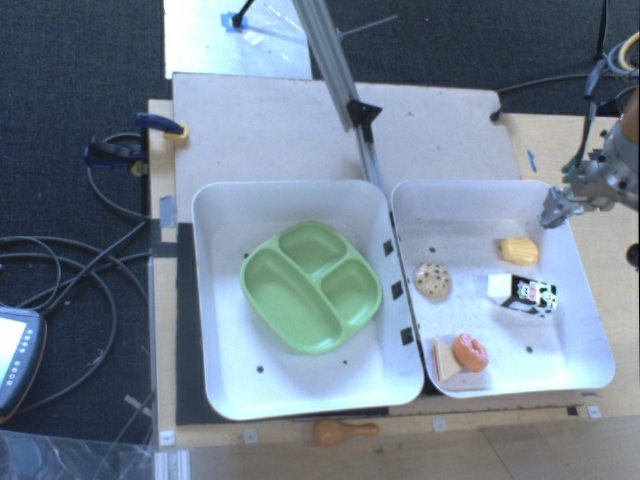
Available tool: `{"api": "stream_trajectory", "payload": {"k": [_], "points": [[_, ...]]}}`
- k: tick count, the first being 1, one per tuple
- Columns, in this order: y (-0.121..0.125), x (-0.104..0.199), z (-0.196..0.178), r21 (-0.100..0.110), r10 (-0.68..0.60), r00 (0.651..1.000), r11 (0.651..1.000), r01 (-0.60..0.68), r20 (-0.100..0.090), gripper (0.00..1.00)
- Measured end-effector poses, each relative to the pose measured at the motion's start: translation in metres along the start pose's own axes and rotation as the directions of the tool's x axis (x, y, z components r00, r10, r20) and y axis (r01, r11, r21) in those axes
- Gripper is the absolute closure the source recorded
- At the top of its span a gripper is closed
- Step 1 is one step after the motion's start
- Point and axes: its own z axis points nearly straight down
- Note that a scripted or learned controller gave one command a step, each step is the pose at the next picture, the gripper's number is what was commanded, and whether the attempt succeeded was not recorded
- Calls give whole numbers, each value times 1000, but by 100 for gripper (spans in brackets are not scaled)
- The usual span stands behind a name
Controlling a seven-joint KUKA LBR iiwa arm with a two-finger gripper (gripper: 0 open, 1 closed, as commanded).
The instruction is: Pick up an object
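I'm looking at a robotics lab, wooden bench (460, 128) on dark carpet (80, 58), loose cables (60, 268) at left, teach pendant (15, 353) lower left, clamp (135, 143) at bench edge, camera-rig pole (325, 43) up top.

Two bins (210, 268): one green tray (312, 286), five small food toys (433, 281).

From where I stand, I cannot read any text, number or brand on the things here. The small carton (523, 293) in the right bin (590, 353) is white with black patches, like a cow pattern, but if there are letters on it they are too small to make out. The handheld device (15, 358) at the left edge of the floor has a bright screen, and nothing on it is legible. The blue tape (232, 22) on the pale sheet (215, 18) at the top carries no writing that I can see.
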Motion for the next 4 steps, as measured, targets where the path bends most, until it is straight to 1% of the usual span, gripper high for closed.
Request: {"api": "stream_trajectory", "payload": {"k": [1,3,4], "points": [[-14,52,-4,3,-2,1000,1000,2,-3,100],[-13,156,13,3,-4,1000,1000,4,-4,100],[-18,209,0,1,-4,1000,1000,4,-4,100]]}}
